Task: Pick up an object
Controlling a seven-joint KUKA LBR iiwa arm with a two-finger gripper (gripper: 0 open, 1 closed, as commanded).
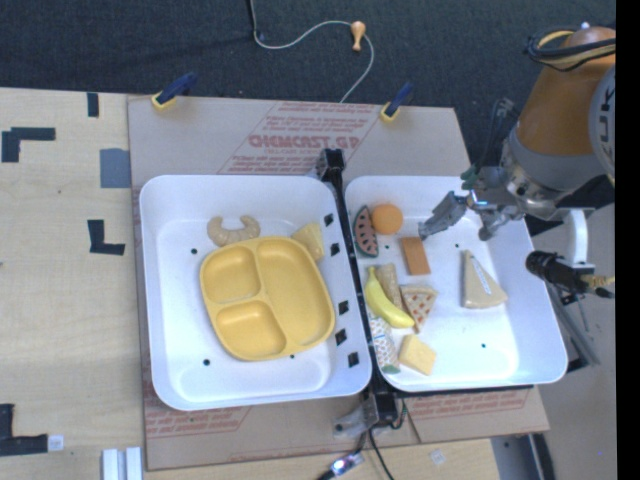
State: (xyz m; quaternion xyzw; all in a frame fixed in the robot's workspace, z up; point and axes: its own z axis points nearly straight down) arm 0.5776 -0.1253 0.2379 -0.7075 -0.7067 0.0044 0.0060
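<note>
light wooden desk [60, 298] carried a brown cardboard sheet [290, 138] with two shallow white plastic bins on it. left bin [170, 368] held a yellow three-compartment plastic tray [265, 298] lying roughly in the middle, a beige curved toy pastry [232, 230] just beyond the tray's far edge, and a pale yellow wedge [310, 238] touching the tray's far right corner. right bin [520, 358] held toy food: a watermelon slice [363, 231] near the divider, a round orange fruit [387, 218] just beside it, a flat orange-brown rectangular piece [415, 256] in front of the orange, a yellow banana [385, 303] along the divider, a triangular pizza-like slice [418, 303] touching the banana, a yellow cheese block [417, 354] near the front wall, and a cream triangular wedge [481, 283] apart on the right. grey arm with orange band [565, 98] reached in from the right. pincer [461, 220] hung over the far part of the right bin, fingers spread apart, nothing between them, above bare bin floor between the rectangular piece and the cream wedge.
</note>
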